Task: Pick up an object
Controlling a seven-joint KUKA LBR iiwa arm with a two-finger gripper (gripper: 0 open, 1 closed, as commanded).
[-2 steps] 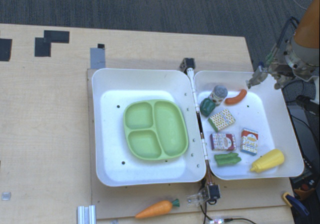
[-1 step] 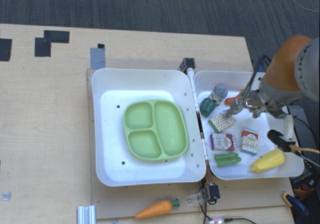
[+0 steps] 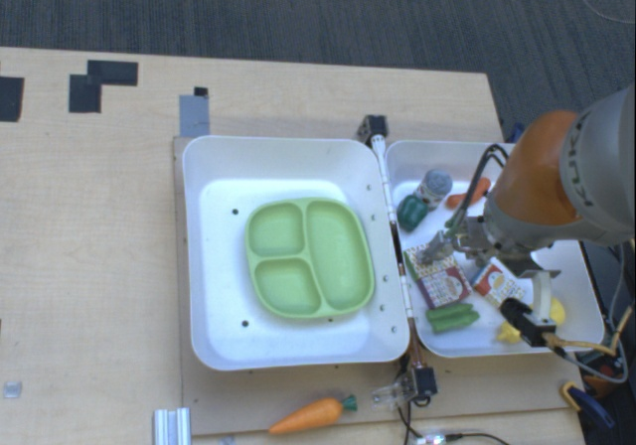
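The right bin point(image 3: 586, 269) holds several small objects. A dark green pepper-like toy point(image 3: 410, 211) lies near its left wall, with a grey bottle point(image 3: 435, 184) just behind it and an orange stick-like piece point(image 3: 468, 197) beside that. A patterned red packet point(image 3: 441, 280) lies flat in the middle, and a green pickle-shaped toy point(image 3: 452, 316) sits in front of it. A red and white packet point(image 3: 497, 284) and a yellow piece point(image 3: 510, 333) lie to the right. My gripper point(image 3: 455, 238) hangs low over the back edge of the patterned packet, partly hidden by the wrist.
The left bin point(image 3: 214, 264) carries a light green divided plate point(image 3: 308, 257). A toy carrot point(image 3: 310, 416) lies on the bench in front of the bins. The arm's orange band point(image 3: 532, 180) covers the back right of the right bin. Cables run at the front right.
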